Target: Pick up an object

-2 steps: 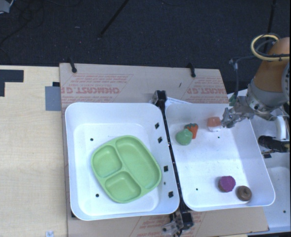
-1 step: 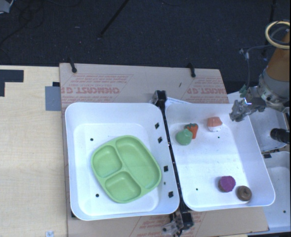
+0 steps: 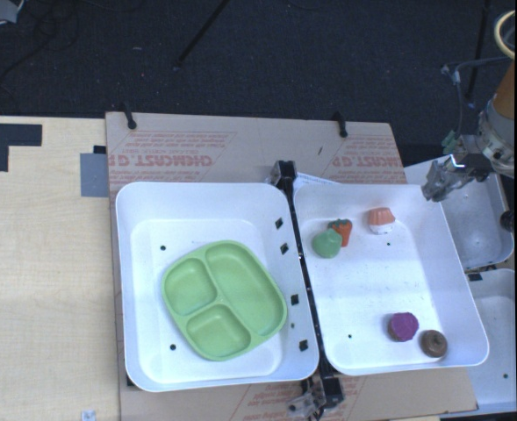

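Observation:
The right bin (image 3: 434, 235) holds several small items: a green round piece (image 3: 326, 244) touching an orange-red piece (image 3: 342, 230), an orange and white piece (image 3: 381, 219), a purple lump (image 3: 403, 326) and a brown ring-shaped piece (image 3: 433, 343). My gripper (image 3: 440, 182) hangs at the bin's far right corner, just outside the rim and apart from every item. Nothing shows between its fingers. The arm's orange band sits at the frame's right edge.
The left bin (image 3: 144, 209) carries a green divided plate (image 3: 223, 299). A black divider (image 3: 297, 270) runs between the two bins. Cardboard lies under both bins, with light wood bench to the left.

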`<move>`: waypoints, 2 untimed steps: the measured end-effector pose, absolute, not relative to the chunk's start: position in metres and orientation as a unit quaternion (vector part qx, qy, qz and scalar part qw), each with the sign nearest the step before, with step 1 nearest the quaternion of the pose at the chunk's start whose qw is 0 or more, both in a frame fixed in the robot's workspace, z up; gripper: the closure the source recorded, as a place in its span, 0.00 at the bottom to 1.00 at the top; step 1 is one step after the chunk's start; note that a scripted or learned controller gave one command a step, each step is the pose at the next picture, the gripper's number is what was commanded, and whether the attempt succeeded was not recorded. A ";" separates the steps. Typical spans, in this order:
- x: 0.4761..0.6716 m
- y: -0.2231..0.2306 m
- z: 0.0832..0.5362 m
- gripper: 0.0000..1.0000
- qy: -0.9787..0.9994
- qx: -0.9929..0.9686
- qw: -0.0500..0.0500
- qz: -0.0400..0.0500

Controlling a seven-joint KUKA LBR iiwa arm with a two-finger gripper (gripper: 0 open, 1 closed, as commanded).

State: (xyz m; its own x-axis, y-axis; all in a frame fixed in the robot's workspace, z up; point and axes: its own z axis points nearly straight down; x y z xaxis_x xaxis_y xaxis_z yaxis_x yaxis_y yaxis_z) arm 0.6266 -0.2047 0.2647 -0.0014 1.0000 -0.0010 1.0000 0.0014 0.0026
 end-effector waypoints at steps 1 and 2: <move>0.630 -0.149 0.253 1.00 0.708 0.706 -0.002 -0.001; 0.635 -0.093 0.247 1.00 0.708 0.706 -0.002 -0.001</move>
